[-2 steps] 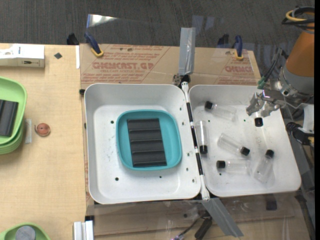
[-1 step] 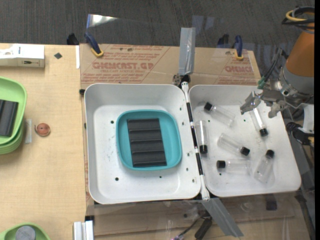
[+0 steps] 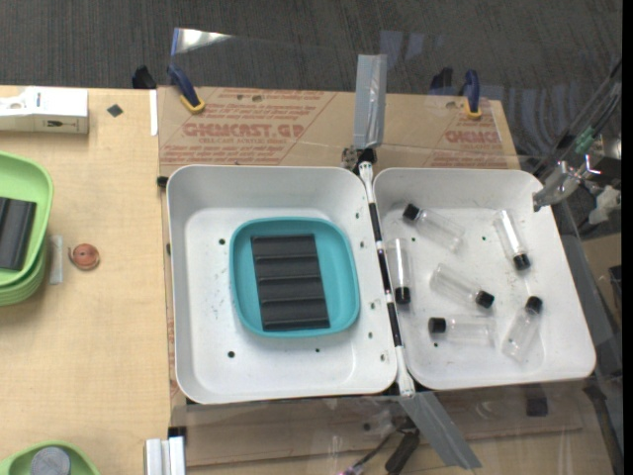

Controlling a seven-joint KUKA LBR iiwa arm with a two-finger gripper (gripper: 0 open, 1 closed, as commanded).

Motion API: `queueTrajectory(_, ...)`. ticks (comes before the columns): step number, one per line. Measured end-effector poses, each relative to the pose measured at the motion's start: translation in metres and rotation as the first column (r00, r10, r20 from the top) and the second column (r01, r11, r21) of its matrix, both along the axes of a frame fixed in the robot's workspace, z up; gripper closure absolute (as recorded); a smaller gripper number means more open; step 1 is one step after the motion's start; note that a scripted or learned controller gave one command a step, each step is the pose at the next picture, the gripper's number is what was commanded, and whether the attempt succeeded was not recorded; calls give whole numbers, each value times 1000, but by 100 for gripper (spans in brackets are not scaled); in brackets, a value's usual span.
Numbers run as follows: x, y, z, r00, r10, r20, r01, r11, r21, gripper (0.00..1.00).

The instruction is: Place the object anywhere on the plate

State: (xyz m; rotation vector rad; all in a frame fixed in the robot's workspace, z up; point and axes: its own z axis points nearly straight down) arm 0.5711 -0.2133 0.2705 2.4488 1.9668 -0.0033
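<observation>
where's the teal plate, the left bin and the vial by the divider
teal plate [image 3: 244, 265], camera view, its left rim
left bin [image 3: 198, 295], camera view, bare floor
vial by the divider [image 3: 399, 270], camera view, middle of its clear body

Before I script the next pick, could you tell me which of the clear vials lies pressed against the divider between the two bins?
The vial along the right bin's left wall, lying lengthwise beside the divider with its black cap toward the camera; the other vials lie scattered further right.

A flat brown cardboard sheet [image 3: 297, 122] lies behind the bins; left of it sit a small white box [image 3: 42, 110] and stacked green plastic trays [image 3: 20, 231].
</observation>
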Motion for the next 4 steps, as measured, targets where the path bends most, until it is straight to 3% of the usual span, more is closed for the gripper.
queueTrajectory(1,-2,-3,131,996,87,-1,-87,996,0,0)
queueTrajectory(2,49,-2,170,999,41,-2,-41,999,0,0)
queueTrajectory(3,89,-3,169,998,-59,-2,59,998,0,0)
queueTrajectory(4,90,-1,176,999,-53,-6,53,999,-2,100)
